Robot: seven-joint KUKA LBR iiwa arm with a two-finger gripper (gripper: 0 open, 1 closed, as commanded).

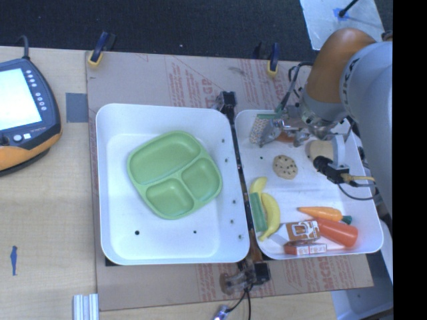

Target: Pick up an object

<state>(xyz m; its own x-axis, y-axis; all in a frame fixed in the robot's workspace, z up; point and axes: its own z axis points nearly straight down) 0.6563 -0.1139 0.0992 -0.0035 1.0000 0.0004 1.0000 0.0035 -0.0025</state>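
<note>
My arm over the right bin (373,242), on a tan bench (47,219).
My gripper (277,131) sits at the bin's far corner; its state I cannot tell. A cookie (285,167) lies just beside it, banana (269,213) nearer.

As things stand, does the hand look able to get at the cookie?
Probably yes: the hand sits at the right bin's far end, the cookie lies just nearer the camera, apart from the banana, uncovered.
</note>
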